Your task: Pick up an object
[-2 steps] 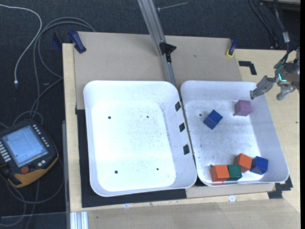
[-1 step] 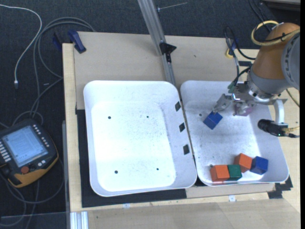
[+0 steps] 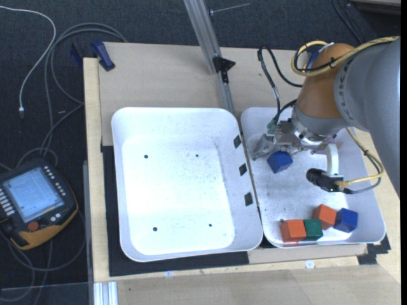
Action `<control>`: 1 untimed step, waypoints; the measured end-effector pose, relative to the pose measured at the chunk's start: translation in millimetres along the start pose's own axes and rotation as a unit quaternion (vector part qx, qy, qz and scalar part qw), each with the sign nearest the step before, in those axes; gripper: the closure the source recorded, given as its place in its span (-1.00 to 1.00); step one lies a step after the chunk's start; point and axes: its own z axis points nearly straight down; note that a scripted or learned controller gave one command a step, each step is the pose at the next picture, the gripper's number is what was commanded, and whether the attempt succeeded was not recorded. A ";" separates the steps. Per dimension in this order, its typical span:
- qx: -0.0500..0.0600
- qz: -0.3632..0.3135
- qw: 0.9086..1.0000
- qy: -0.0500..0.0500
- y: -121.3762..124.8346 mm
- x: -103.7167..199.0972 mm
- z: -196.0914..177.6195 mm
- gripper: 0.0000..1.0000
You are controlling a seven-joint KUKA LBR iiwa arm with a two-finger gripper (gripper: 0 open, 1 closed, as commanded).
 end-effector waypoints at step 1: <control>-0.003 0.003 1.000 -0.001 1.3 -4.3 -13.7 1.00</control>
